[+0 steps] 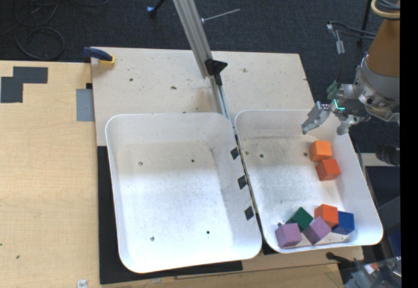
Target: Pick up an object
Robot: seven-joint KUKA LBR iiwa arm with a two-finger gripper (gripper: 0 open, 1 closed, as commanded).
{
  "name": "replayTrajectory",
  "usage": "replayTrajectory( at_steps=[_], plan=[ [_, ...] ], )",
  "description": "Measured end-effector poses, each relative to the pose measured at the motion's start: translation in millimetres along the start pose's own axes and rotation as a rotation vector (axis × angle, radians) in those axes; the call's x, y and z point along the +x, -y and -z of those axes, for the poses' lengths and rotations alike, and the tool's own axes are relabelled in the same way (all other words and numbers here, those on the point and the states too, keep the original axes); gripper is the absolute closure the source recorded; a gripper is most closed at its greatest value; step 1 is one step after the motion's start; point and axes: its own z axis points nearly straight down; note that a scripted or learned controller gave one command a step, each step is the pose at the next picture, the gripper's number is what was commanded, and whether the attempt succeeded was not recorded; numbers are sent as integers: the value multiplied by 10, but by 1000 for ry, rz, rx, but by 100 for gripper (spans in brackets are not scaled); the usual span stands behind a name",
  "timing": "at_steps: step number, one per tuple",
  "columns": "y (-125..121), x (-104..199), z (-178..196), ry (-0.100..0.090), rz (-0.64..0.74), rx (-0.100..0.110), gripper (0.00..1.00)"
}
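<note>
Claw point(330, 118) spread, pinching nothing — hangs over the right bin's point(366, 179) far edge, just above the orange block point(321, 149). That block is a small matte cube, flat faces; a darker orange-red cube point(328, 169) touches it on the near side. Bin's near corner holds a cluster (green point(302, 217), two purple point(288, 234), orange point(326, 213), blue point(344, 222)) — all blocky, plain-coloured. Bins are smooth white, speckled with grime.
</note>
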Motion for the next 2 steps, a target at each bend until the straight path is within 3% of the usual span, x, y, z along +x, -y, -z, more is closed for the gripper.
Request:
replayTrajectory(
  at_steps=[2],
  plan=[
    [11,85,-1222,-1,-1,8,0]
  ],
)
